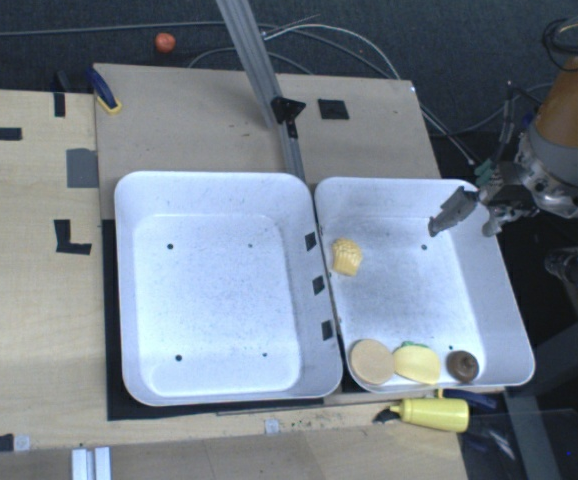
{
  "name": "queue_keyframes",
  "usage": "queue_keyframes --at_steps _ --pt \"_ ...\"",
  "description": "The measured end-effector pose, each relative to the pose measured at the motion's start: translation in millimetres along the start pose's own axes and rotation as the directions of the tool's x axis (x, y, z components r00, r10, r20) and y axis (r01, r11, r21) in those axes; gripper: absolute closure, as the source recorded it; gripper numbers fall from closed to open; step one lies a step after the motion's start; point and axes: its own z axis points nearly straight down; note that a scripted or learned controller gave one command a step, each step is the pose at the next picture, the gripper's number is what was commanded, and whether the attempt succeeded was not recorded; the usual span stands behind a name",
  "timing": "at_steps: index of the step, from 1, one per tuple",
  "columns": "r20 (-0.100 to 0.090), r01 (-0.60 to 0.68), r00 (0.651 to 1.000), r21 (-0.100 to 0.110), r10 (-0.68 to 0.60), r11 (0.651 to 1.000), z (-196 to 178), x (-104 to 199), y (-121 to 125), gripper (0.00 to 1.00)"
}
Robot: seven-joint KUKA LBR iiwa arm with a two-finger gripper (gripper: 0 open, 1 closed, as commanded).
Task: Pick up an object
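Hanging over the right bin's point(489, 298) far right edge, the gripper point(467, 215) has its fingers spread apart, while the lumpy yellow toy point(346, 257) sits upright, pointing nowhere clear.

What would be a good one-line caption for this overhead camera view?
End effector poised over the right bin, which holds a yellow corn piece and three small objects along its near edge.

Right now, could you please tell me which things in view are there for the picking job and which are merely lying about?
For the job:
gripper
right bin
yellow corn piece
tan disc
yellow lump
brown ball

Lying about:
left bin
yellow tool
orange ball
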Motion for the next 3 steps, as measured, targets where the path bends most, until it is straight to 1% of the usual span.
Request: queue_keyframes --at_steps 1,2,3 --pt "0.001 -0.004 1.000 0.000 0.004 1.000 -1.0 -54.6 -3.8 0.00" --pt "0.000 0.001 1.000 0.000 -0.001 1.000 -11.0 -51.8 -2.9 1.00" --pt "0.000 0.004 1.000 -0.006 -0.004 1.000 -77.4 1.2 6.1 1.00"
